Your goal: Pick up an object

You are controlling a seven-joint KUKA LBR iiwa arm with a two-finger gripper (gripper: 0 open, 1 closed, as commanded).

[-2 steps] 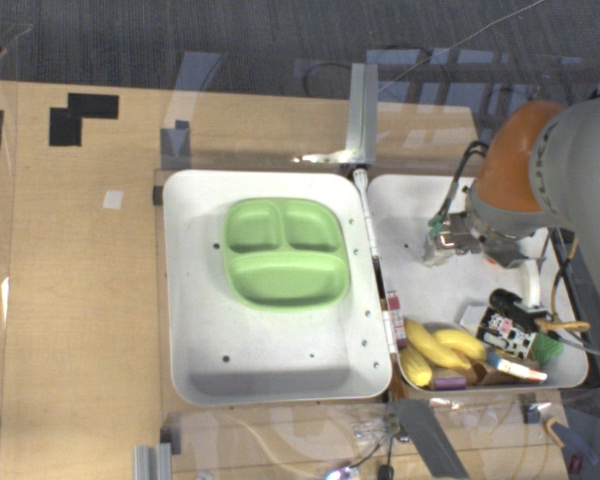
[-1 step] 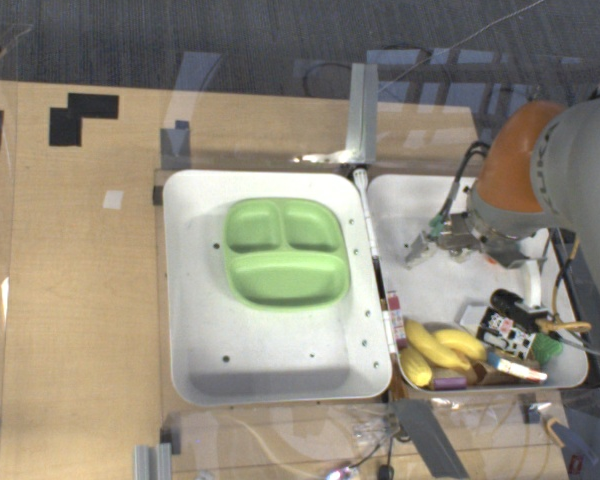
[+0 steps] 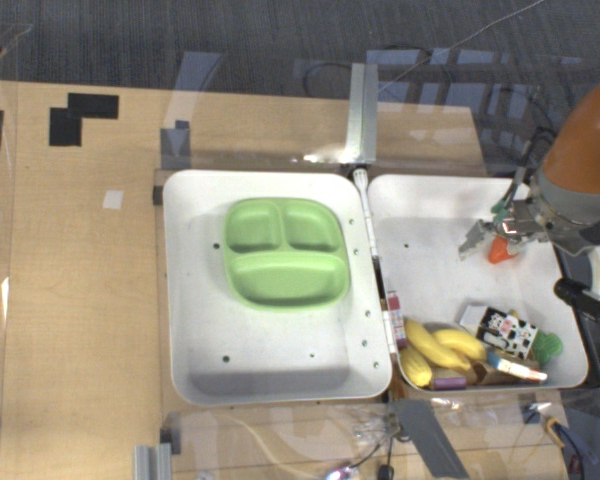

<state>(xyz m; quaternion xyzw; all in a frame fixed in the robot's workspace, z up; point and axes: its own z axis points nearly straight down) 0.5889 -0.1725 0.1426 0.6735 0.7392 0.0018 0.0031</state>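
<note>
My gripper [image 3: 487, 244] hangs over the upper right part of the right bin [image 3: 420, 208], with the orange-banded arm coming in from the right. Its fingers stand open: one grey finger [image 3: 471, 238] slants out to the left. A small orange-red object [image 3: 500, 252] lies just below the gripper, close to its right side and apart from the left finger. I cannot tell whether the gripper touches it. Nothing is clamped between the fingers.
At the right bin's front lie two yellow bananas [image 3: 438, 349], a black-and-white patterned box [image 3: 508, 334], a green object [image 3: 548, 346] and a few small items. The left bin [image 3: 195, 298] holds a green divided plate [image 3: 285, 251]. A metal divider [image 3: 373, 258] separates the bins.
</note>
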